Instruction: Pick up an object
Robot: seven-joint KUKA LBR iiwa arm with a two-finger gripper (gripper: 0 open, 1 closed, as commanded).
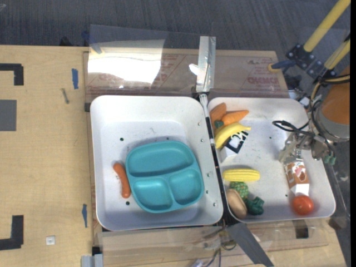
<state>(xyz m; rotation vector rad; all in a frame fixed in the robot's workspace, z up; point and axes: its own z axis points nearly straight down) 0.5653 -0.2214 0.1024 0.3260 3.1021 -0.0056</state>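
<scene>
Two white bins (105, 149), smooth moulded plastic with a soft sheen. Teal divided tray (164, 175), matt plastic. Toy banana (229, 133), corn cob (241, 175) and tomato (303, 204), glossy plastic. Bench top (44, 166), pale unfinished wood, matt. Clear film sheet (130, 63), shiny. Upright bracket (206, 65), brushed metal.

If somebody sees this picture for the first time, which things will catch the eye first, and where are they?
The teal divided plate dominates the left bin, with an orange-red sausage lying just left of it. In the right bin, bright toy food crowds the left side: carrots at the top, then a banana and a corn cob. The end effector hangs over that bin's right side, above a red tomato.
</scene>
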